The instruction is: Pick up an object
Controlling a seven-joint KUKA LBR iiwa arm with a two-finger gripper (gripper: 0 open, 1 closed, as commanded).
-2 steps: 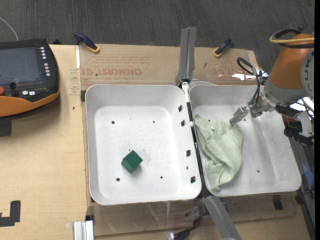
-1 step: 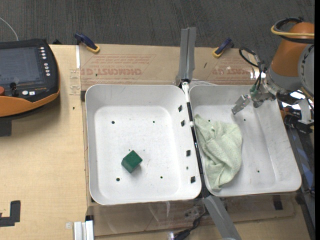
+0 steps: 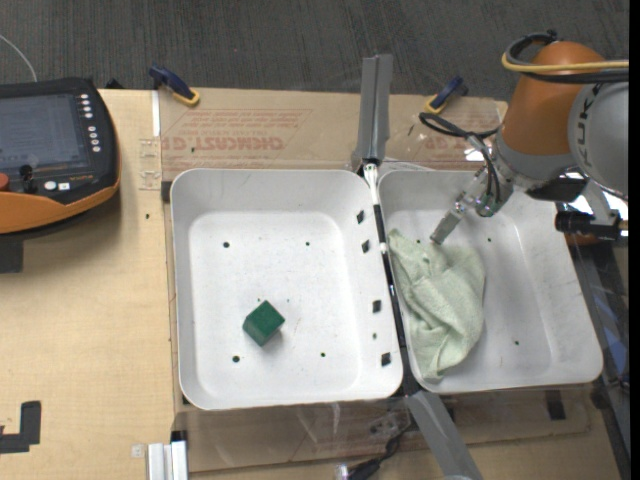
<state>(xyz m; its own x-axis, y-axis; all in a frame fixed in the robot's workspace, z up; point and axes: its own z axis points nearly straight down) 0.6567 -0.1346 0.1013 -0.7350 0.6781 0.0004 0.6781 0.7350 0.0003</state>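
Observation:
A pale green crumpled cloth (image 3: 440, 303) lies along the left side of the right bin (image 3: 540, 298). A small green cube (image 3: 264, 323) rests on the floor of the left bin (image 3: 270, 218), towards its front. My gripper (image 3: 444, 230) hangs low over the right bin, just above the cloth's upper edge, slanting down and to the left from the orange-banded wrist. Only one dark finger shows clearly, and nothing shows between the fingers.
A grey divider post (image 3: 375, 108) stands between the two bins at the back. A teach pendant (image 3: 50, 153) lies on the bench at far left. Blue-and-yellow clamps (image 3: 172, 85) sit on the cardboard behind the bins.

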